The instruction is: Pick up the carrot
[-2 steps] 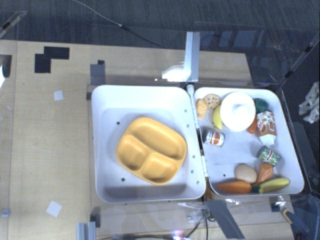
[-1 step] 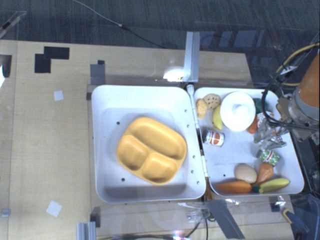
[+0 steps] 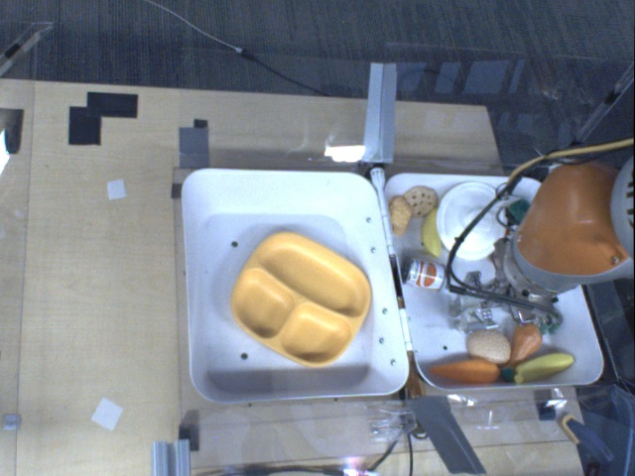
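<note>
The carrot (image 3: 464, 371), long and orange with a green end, lies along the front wall of the right bin (image 3: 593, 337). My gripper (image 3: 488, 312) hangs low in that bin under the orange-banded wrist (image 3: 571, 221), just above and behind the carrot. It sits over a tan bread roll (image 3: 489, 345). The wrist and cables cover much of the gripper. Nothing is seen held.
The right bin also holds a small orange piece (image 3: 526, 342), a yellow-green banana (image 3: 545, 366), a red-and-white can (image 3: 425, 275), two cookies (image 3: 412, 206) and a white bowl (image 3: 466, 209). A yellow divided plate (image 3: 298, 297) lies in the left bin (image 3: 208, 266).
</note>
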`<action>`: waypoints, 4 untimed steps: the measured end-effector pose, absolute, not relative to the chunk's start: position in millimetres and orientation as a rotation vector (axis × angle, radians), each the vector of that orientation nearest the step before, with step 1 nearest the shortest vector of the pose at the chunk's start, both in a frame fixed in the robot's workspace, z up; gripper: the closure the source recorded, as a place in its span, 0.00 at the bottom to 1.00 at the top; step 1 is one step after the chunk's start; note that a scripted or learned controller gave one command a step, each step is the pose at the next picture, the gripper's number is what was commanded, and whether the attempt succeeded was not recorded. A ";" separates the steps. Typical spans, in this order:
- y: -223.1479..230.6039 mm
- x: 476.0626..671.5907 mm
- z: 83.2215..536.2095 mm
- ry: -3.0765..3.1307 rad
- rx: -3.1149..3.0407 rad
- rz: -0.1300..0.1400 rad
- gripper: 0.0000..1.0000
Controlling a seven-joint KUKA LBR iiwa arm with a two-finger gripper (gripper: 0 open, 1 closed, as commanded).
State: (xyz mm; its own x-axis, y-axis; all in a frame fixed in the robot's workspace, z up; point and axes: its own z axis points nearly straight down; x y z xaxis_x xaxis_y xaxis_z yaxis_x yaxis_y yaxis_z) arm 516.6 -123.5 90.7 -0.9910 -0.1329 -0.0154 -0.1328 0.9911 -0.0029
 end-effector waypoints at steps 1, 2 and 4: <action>-147.4 518.1 167.8 3.002 -0.885 -0.009 1.00; -161.1 499.4 329.9 3.066 -0.602 -0.014 1.00; -171.6 513.8 146.0 3.024 -0.810 -0.008 1.00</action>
